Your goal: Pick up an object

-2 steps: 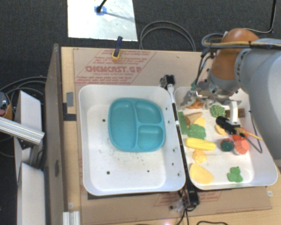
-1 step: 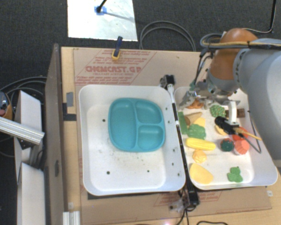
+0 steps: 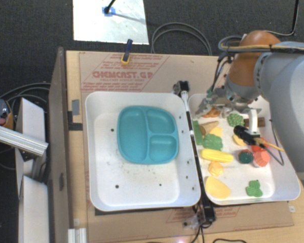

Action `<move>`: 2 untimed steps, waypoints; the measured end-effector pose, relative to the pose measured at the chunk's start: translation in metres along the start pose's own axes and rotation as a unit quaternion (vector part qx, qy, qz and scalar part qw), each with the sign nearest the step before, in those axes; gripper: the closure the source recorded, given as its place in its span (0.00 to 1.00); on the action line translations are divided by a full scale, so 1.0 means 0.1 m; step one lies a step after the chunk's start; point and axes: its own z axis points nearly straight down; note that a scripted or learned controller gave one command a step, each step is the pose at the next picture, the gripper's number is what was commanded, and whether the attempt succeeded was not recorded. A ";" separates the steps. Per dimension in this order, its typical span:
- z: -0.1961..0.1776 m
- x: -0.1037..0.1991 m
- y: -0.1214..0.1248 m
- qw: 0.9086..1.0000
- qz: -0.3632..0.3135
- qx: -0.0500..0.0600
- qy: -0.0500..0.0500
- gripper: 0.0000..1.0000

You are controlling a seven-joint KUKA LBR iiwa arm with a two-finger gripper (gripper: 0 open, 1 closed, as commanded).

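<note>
**Arm low over the right bin, nothing lifted yet**

The grey arm (image 3: 273, 70) reaches in from the right of the frame, and its gripper (image 3: 218, 105) sits low at the upper left corner of the right bin (image 3: 289, 186), close to a small brownish piece (image 3: 210, 114) lying there. Whether the jaws are spread or closed cannot be told from this angle; the wrist hides them, and no object is visibly between them.

The candidates all lie in that right bin: a yellow banana-like piece (image 3: 217, 156) near the middle, a green leafy toy (image 3: 212, 141) just above it, a pale yellow piece (image 3: 218, 188) toward the lower edge, a small green figure (image 3: 254, 188) at the lower right, and a red item (image 3: 262, 158) beside a dark green one (image 3: 245, 157). The left bin (image 3: 104, 186) carries a teal divided plate (image 3: 147, 134).

By my reading, the task is at the approach or grasp stage: the arm is down among the toys, but the pick itself, closing on something and raising it clear, is left to do.
</note>
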 end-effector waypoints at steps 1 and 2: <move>0.00 0.05 0.00 1.000 -0.001 0.000 0.000 0.00; 0.00 0.01 0.00 1.000 0.000 0.000 0.000 0.00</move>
